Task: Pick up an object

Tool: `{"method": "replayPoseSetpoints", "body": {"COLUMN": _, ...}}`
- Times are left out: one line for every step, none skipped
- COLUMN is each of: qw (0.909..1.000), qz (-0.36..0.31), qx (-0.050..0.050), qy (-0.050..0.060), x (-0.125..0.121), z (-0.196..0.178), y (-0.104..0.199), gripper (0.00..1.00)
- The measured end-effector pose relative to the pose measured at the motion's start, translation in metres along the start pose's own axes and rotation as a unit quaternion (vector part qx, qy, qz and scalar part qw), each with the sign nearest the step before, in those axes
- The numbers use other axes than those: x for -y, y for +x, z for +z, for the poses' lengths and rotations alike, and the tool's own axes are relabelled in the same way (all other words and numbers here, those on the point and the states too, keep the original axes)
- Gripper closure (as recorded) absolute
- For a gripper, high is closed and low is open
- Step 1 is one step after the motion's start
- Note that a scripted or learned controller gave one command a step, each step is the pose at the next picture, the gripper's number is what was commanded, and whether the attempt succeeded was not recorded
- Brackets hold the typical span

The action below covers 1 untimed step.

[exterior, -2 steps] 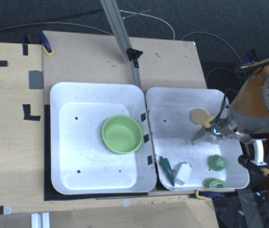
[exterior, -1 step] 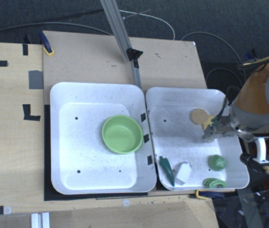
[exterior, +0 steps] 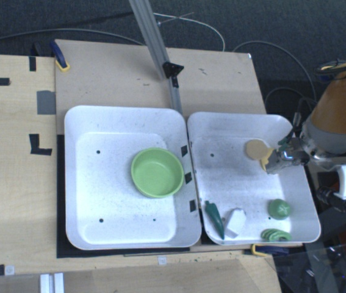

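Tool (exterior: 274, 159) sits low at the right bin's (exterior: 234, 127) right side, just beside a tan disc (exterior: 256, 149); whether it is open or closed cannot be told.

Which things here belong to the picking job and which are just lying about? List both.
For the job: gripper; tan disc beside it; green ball; green ridged piece; white block; dark green tool; green bowl.

Lying about: blue-and-yellow clamp; cables; grey pole.

No readable text, labels or numbers, as far as visible.
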State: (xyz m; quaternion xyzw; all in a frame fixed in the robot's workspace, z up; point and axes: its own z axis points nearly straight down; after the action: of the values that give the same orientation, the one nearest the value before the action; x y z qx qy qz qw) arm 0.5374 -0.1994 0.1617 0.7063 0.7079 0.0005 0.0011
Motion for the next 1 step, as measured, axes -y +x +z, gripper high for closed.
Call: {"method": "replayPoseSetpoints", "body": {"qw": 1.0, "qz": 0.0, "qx": 0.001, "qy": -0.001, "x": -0.0064, "z": -0.045, "y": -0.0046, "gripper": 1.0}}
